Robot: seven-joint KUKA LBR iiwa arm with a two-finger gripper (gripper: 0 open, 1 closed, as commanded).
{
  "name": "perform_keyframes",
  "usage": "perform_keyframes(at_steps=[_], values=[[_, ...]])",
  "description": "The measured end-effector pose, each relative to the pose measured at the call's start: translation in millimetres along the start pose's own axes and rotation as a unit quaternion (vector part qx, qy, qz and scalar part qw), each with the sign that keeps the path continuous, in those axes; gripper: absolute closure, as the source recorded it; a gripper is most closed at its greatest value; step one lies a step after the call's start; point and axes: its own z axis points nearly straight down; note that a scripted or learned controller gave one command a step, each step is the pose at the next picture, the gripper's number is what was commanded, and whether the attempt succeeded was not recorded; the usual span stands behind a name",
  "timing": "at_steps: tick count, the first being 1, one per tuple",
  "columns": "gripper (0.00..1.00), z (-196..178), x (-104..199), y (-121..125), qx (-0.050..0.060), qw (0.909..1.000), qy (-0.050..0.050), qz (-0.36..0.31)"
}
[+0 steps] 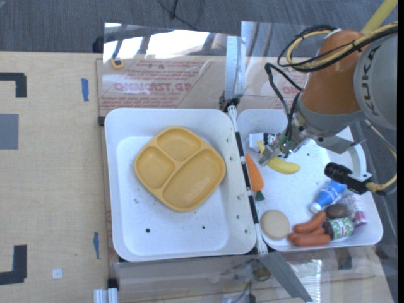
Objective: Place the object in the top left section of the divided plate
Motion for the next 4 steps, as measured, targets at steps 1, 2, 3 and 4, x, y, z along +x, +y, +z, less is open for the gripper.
perform_keyframes(at_steps=[1,2,3,4], values=[[1.00,-69.0,35.8,77.6,-0.001,0.9997,0.000,0.026],[1.00,-55.5,80.6,114.1,-0.001,0.9998,0.000,-0.020],[1.00,-70.4,147.2,176.0,-0.001,0.9989,0.000,0.048],[0.00,-70.5,147.7,176.2,-0.001,0.9989,0.000,0.047]])
